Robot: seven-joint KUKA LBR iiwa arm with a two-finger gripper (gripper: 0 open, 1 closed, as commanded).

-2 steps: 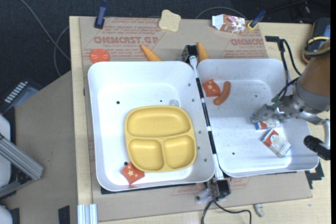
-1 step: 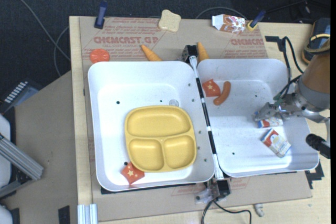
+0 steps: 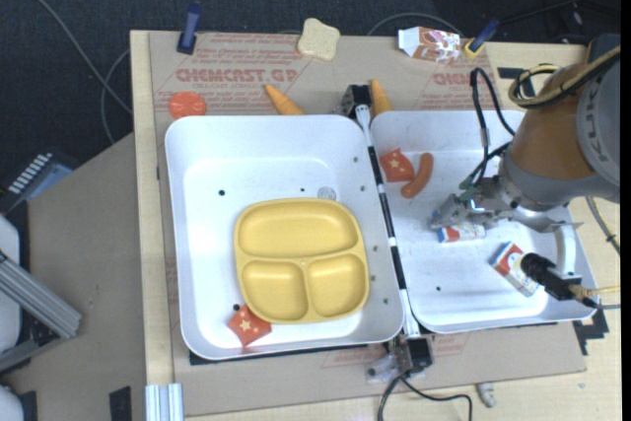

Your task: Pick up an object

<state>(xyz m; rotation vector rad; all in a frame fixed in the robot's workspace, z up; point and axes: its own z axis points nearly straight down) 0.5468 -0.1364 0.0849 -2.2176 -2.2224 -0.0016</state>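
Looks like the gripper point(image 3: 455, 217) is down over a small carton point(image 3: 459, 234) in the right bin point(image 3: 493, 311), can't tell its state, lifting comes next.

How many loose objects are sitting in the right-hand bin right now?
4 visible: a red wedge and a sausage near the top left, a small carton under the gripper, and a red-and-white packet lower right. The arm may hide more.

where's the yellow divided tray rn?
The yellow divided tray sits in the left bin, toward its front, with a small red piece touching its front-left corner.
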